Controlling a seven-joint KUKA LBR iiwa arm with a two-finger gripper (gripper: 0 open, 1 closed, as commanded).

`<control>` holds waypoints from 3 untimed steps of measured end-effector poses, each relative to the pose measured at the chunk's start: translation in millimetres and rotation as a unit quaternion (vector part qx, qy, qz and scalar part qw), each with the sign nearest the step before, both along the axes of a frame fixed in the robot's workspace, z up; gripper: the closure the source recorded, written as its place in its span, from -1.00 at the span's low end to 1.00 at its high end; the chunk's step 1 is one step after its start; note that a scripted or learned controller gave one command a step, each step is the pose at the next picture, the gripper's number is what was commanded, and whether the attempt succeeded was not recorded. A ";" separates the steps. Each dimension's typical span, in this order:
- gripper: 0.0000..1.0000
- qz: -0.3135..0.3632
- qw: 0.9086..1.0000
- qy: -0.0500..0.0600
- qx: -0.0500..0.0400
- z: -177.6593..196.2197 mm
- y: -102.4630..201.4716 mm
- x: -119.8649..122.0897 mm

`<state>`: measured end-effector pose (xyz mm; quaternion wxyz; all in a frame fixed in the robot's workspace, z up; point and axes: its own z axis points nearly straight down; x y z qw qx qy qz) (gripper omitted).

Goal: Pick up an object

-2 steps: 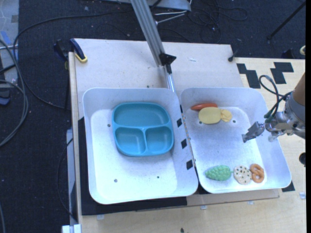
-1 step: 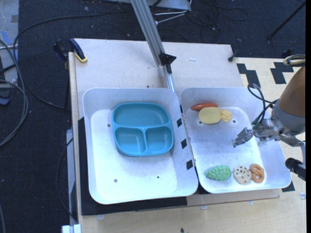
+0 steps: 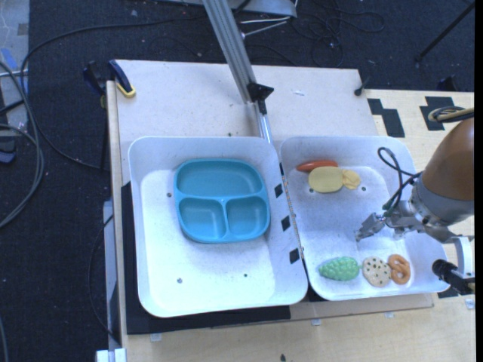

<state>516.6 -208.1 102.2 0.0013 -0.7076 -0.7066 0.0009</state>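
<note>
Green bumpy toy (image 3: 338, 268), cookie (image 3: 375, 271) and pretzel (image 3: 399, 268) line the right bin's near edge.

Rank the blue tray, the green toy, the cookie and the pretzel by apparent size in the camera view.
1. Blue tray
2. Green toy
3. Cookie and pretzel: they look about alike, so I won't rank them.

Robotics lab: bench (image 3: 226, 100) on dark carpet (image 3: 53, 225), loose cables (image 3: 45, 149), metal camera pole (image 3: 230, 40).

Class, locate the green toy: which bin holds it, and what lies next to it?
The green toy lies in the right bin, near its front edge, leftmost of a row with the cookie and the pretzel.
</note>
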 end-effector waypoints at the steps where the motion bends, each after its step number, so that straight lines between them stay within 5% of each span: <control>1: 1.00 0.000 1.000 -0.002 -0.001 12.7 0.0 1.0; 3: 1.00 0.002 1.000 -0.004 -0.001 114.7 10.5 -4.4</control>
